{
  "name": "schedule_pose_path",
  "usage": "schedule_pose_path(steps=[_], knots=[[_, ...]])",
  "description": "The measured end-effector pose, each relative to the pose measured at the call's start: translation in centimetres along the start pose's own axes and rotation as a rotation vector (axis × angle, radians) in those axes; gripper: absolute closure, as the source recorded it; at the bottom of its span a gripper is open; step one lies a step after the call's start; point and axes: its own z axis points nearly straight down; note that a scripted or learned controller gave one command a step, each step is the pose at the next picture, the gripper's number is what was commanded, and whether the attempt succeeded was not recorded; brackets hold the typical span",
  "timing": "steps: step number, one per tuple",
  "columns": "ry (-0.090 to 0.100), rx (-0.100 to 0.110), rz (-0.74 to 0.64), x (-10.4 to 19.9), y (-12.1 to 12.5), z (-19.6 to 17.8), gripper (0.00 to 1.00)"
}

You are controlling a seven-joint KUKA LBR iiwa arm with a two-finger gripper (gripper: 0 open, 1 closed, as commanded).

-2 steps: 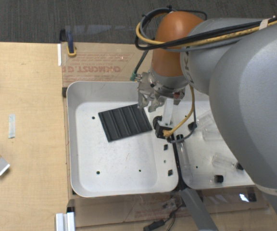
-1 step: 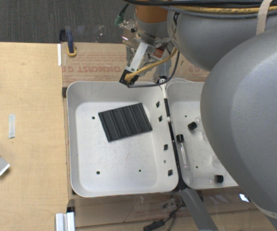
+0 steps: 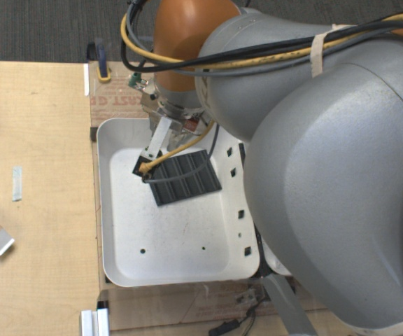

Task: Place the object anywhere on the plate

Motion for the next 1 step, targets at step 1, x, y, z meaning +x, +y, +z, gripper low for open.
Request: schedule_pose_path(steps=[1], knots=[[0.0,-0.001,0.0,0.0,0.01,-0.02,0.0]])
